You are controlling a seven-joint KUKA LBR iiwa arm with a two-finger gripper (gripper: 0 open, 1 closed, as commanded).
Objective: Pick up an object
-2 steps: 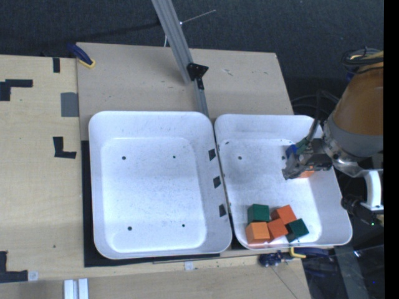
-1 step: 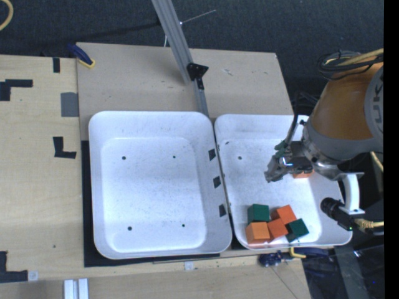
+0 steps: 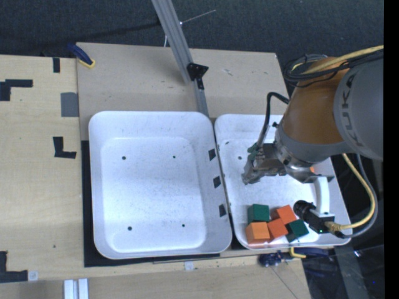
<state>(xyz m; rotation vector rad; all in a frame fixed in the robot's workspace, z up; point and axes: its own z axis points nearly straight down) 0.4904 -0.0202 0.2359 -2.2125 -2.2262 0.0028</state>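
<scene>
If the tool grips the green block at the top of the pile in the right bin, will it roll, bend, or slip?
The green block looks flat-faced and boxy, so it probably will not roll. It appears rigid, likely keeping its shape when squeezed. It sits against an orange block, so pushing it may shift that neighbour too.

I see a pale wooden bench top point(image 3: 37, 185) with black tape marks point(image 3: 61, 147) scattered on its left side and a grey patch point(image 3: 69, 104) near them. A raised tan board point(image 3: 137, 73) sits toward the back, on it a black mat point(image 3: 85, 210). Dark carpet-like floor point(image 3: 93, 8) runs behind. A grey metal pole point(image 3: 171, 23) slants in from the top, ending at a black bracket point(image 3: 197, 71). A blue-yellow item point(image 3: 82, 55) lies at the board's corner. Lighting is even.
</scene>
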